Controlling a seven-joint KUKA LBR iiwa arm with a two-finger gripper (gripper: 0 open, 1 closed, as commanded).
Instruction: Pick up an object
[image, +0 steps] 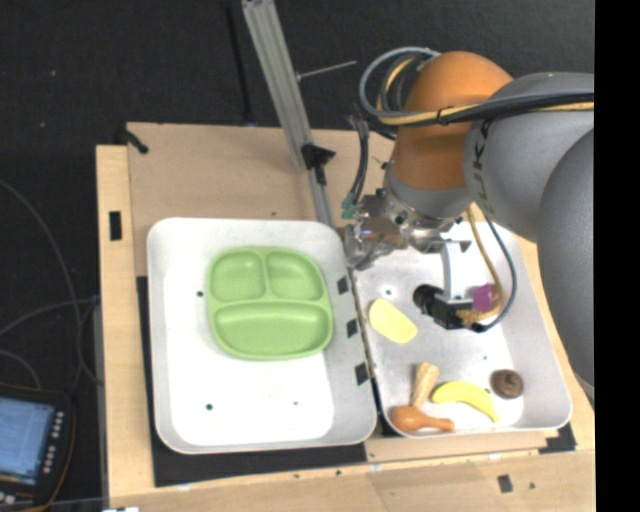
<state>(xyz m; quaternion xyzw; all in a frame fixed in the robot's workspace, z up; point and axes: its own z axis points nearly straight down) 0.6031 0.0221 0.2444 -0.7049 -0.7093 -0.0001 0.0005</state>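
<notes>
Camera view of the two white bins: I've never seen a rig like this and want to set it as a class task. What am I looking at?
One camera, fixed above the pale wooden bench, looks down at a slant. The big grey robot arm with an orange band reaches in from the right. Its claw hangs over the far edge of the right-hand shallow white bin; I see nothing held in it. That bin holds a pale yellow oval piece, a tan cone, an orange carrot-shaped toy, a yellow banana and a small brown round piece. The left-hand white bin holds a green three-compartment plate.
</notes>
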